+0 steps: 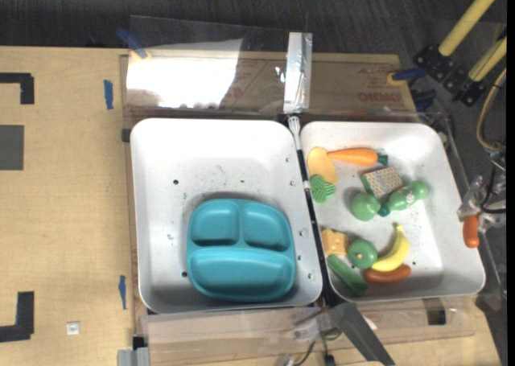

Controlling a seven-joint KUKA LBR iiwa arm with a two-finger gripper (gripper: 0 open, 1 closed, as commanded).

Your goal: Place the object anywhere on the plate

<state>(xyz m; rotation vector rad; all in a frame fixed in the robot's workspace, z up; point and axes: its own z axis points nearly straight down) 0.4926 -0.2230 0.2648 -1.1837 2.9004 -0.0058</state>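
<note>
Teal plate (pixel 240 256) sits bare in the left bin (pixel 161 163), so by our read nothing is done yet and the whole pick and place is left. The toy food, including the carrot (pixel 352 156), banana (pixel 392 251) and green apple (pixel 362 253), lies in the right bin (pixel 451 228); we can't tell which is the target. At the far right edge we see a bit of the gripper (pixel 473 215), and can't tell how its claw stands.

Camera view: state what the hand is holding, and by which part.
Cannot be told. The hand sits at the right bin's right rim, too small to read. The toy food, such as the banana and carrot, lies loose in the bin.
</note>
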